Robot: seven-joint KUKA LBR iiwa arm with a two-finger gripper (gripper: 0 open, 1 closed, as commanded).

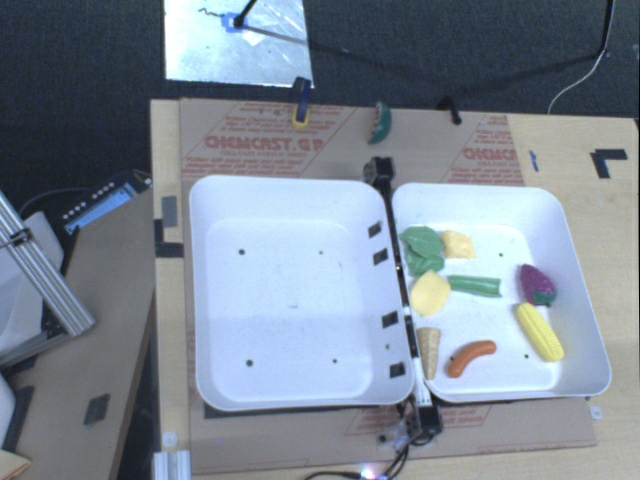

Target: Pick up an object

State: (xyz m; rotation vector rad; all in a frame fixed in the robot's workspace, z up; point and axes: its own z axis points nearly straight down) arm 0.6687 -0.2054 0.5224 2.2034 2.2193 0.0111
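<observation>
The right bin, smooth white plastic, holds glossy toy foods: a ridged yellow corn cob, a purple eggplant, a curved orange sausage, perhaps a cone; the gripper's state cannot be told.

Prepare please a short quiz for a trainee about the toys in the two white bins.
1. Which bin holds the toys?
2. True or false: the corn cob lies nearer the right bin's right wall than the ice cream cone does.
3. What lies closest to the purple eggplant: A the corn cob, B the sausage, C the green leaf?

Key: 1 the right bin, while the left bin holds none; 2 true; 3 A.
</observation>
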